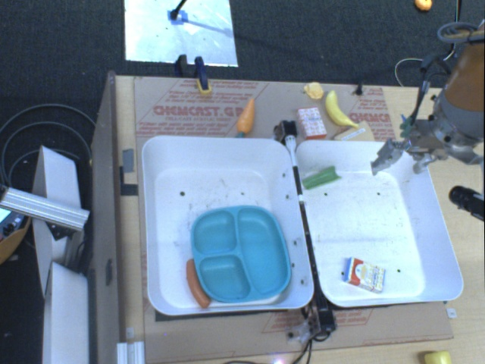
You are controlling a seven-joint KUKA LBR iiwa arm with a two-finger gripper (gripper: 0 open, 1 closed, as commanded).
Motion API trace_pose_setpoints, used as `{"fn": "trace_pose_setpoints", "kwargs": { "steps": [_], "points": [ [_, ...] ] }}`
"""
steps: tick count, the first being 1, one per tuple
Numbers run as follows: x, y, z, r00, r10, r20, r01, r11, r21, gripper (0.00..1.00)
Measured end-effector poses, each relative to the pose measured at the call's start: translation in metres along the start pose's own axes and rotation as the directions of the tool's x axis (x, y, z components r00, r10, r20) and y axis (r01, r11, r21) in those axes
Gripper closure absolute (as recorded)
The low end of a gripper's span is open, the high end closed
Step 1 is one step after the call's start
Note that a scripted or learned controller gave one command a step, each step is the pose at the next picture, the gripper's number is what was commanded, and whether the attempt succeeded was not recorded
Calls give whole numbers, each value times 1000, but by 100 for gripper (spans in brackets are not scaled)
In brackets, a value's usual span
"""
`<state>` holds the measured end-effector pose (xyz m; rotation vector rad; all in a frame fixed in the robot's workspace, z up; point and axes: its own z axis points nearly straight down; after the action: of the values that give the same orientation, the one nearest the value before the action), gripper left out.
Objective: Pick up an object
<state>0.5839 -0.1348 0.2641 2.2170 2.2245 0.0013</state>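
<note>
Two glossy white bins [424,203] sit before me: my metal pincer [402,156], prongs spread and empty, hovers over the right one's far edge, near a flat green bar [320,177].

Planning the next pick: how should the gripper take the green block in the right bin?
Grip the green block across its narrow width at mid-length, coming straight down. It lies flat and elongated near the right bin's back left corner, with bare floor along both long sides.
</note>
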Motion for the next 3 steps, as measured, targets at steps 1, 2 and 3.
{"fn": "trace_pose_setpoints", "kwargs": {
  "steps": [1,2,3],
  "points": [
    [2,-17,99,1000,2,-2,-2,1000,8,0],
    [32,2,139,1000,-4,-2,4,1000,3,0],
    [46,47,182,1000,-4,0,4,1000,-1,0]
  ]
}}
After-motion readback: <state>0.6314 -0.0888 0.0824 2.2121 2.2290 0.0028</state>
